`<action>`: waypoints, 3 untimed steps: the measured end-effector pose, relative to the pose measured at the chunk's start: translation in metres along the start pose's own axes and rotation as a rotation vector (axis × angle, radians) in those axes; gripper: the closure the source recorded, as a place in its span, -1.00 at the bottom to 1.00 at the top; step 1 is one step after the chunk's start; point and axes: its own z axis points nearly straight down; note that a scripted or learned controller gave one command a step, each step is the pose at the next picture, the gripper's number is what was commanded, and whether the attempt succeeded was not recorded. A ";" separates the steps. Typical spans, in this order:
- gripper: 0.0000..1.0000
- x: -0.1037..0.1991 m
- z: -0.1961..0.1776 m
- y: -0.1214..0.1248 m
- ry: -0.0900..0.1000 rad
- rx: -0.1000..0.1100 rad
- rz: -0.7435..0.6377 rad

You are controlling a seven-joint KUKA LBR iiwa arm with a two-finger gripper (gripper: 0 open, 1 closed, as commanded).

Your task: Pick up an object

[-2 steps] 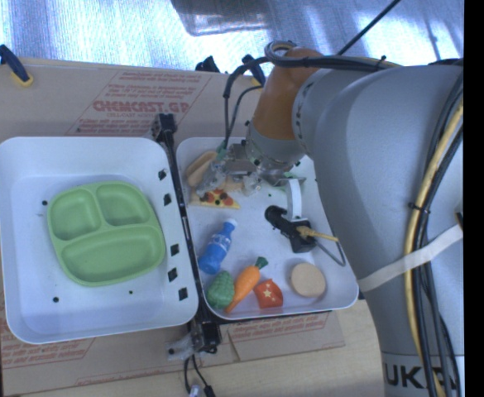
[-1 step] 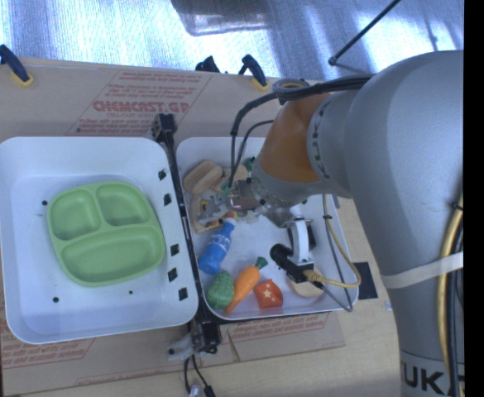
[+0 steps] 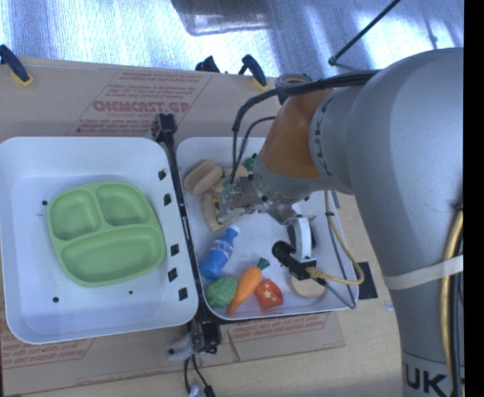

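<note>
arm (image 3: pixel 366 139): you reach in from 3 o'clock, wrist low over the right bin (image 3: pixel 341 300) to get at the toys.
gripper (image 3: pixel 229 197): down at the bin's 11 o'clock corner; open or closed, can't tell.
bread roll (image 3: pixel 202 177): likeliest target, just beside the gripper at its 10 o'clock.
blue bottle (image 3: pixel 218 253), carrot (image 3: pixel 246 284): loose at 6 o'clock, spare picks.
green tray (image 3: pixel 105 231): left bin (image 3: pixel 10 222), well apart.

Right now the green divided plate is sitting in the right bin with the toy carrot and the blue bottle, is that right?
Not quite. The camera view shows the green divided plate alone in the left bin. The toy carrot and the blue bottle do lie in the right bin.
</note>
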 end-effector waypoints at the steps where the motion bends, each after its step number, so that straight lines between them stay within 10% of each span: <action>1: -1.00 0.000 0.000 0.000 0.000 0.000 0.000; 2: -1.00 -0.002 0.014 -0.018 -0.002 0.006 0.006; 3: 1.00 -0.002 0.004 -0.018 -0.002 0.008 0.002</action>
